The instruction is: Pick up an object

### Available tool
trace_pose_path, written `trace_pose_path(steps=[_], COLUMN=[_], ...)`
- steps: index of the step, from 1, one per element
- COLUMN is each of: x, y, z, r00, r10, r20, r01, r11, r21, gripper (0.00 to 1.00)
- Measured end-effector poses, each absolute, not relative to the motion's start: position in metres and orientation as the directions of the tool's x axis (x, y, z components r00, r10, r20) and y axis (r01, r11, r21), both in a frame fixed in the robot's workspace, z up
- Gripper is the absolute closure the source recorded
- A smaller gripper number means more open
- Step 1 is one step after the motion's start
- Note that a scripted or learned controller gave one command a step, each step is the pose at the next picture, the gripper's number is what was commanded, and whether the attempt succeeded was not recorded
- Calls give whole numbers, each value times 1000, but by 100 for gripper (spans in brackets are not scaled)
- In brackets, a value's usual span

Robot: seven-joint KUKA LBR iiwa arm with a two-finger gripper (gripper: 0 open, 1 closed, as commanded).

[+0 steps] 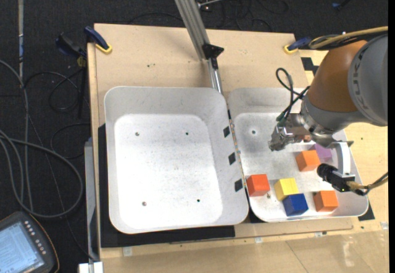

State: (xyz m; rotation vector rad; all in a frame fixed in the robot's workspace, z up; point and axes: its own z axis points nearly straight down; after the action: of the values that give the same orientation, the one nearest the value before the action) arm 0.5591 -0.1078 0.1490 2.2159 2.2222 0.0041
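White plastic forms both shallow bins on the wooden bench (160, 49), and the claw (279, 140) is hanging over the right bin (259, 111), low above its bare floor. Whether the claw is released or clenched cannot be told from this slanted view, as the tip is small and dark; nothing is showing between its tips. The grey arm (364, 80) with its orange band (336, 77) is reaching in from the right, and a black cable (287, 83) is looping up behind the wrist.

All the blocks are lying toward the camera side of the claw, none touching it. Nearest, just to its right and a little closer to the viewer, an orange cube (307, 160) is sitting with a pale purple block (324, 154) tucked against its far right side. Below and slightly left of the claw, another orange cube (258, 184) is resting by the bin's left wall. A yellow cube (286, 188) is lying directly below the claw, with a blue cube (295, 204) touching its near corner. A third orange cube (326, 201) is sitting further right, near the front rim.

Well to the claw's left, the left bin (123, 111) is lying alongside.
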Motion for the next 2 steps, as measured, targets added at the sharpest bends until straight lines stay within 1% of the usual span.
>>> trace_pose_path(steps=[1,2], x=[560,565], y=[-111,-103], z=[212,271], r00=[-3,-5], r10=[1000,1000], r20=[-2,-1], r01=[1000,1000], r11=[3,5], r21=[8,8], gripper=[100,100])
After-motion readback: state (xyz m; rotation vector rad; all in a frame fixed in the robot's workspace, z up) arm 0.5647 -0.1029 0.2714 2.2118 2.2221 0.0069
